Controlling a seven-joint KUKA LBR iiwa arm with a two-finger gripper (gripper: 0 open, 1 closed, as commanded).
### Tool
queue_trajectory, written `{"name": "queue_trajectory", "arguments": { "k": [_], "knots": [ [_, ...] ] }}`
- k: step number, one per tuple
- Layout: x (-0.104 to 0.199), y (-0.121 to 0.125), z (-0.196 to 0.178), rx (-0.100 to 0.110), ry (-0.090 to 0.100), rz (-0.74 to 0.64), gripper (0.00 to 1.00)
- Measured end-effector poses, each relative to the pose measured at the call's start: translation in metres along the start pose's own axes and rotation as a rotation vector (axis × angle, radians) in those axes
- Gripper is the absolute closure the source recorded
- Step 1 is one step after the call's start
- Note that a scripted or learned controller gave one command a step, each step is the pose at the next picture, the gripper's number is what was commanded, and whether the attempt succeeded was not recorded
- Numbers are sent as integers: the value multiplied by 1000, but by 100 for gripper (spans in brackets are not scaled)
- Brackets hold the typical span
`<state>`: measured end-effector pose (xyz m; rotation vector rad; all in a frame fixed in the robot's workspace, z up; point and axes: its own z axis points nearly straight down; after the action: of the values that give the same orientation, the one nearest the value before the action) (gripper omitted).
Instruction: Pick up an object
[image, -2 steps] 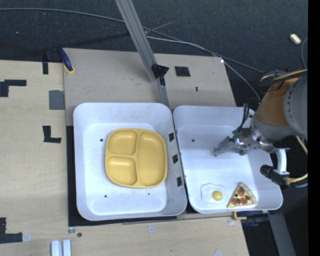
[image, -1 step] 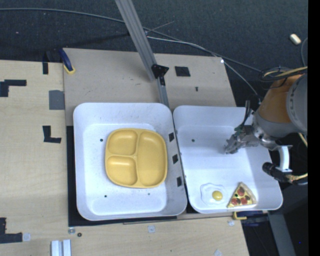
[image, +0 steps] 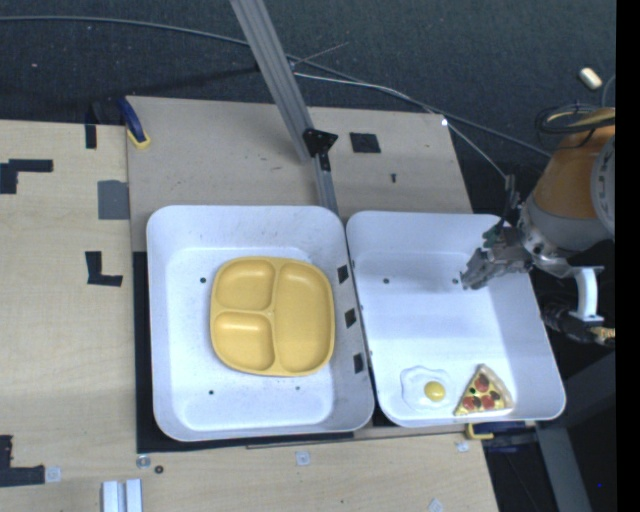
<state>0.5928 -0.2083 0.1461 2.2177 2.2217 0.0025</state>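
Progress looks slight: nothing has been lifted yet, as far as the view shows. The gripper (image: 474, 274) hangs over the far right part of the right bin (image: 450, 320), its dark fingers pointing down and to the left toward the bare white floor there. Whether those fingers are spread or closed I cannot tell; they read as a dark cluster against the bin, and no object is visible between them.

Candidates for picking sit well apart from the gripper, at the near end of the same bin. A toy fried egg (image: 426, 388) lies flat near the near wall, and just beside it, to the right, lies a toy pizza slice (image: 485, 392), close to the bin's near right corner. Both rest on the bin floor, untouched.

The left bin (image: 180, 300) holds a yellow divided plate (image: 272, 316), lying flat at about its middle, with its three compartments bare.

Judging from this, the whole task remains: the arm must travel toward the near end of the right bin, come down over the egg or the slice, close on it and raise it. Both pieces are thin and flat, so a grasp may well slip off, and the slice's nearness to the wall could crowd the fingers.
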Motion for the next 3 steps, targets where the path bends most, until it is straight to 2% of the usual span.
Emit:
{"name": "queue_trajectory", "arguments": {
  "k": [1, 2, 3],
  "knots": [
    [3, 11, -56, -2, -1, -1, 100],
    [3, 13, -109, -2, -1, 0, 100],
    [55, 6, -96, 5, 1, -3, 100]
  ]
}}
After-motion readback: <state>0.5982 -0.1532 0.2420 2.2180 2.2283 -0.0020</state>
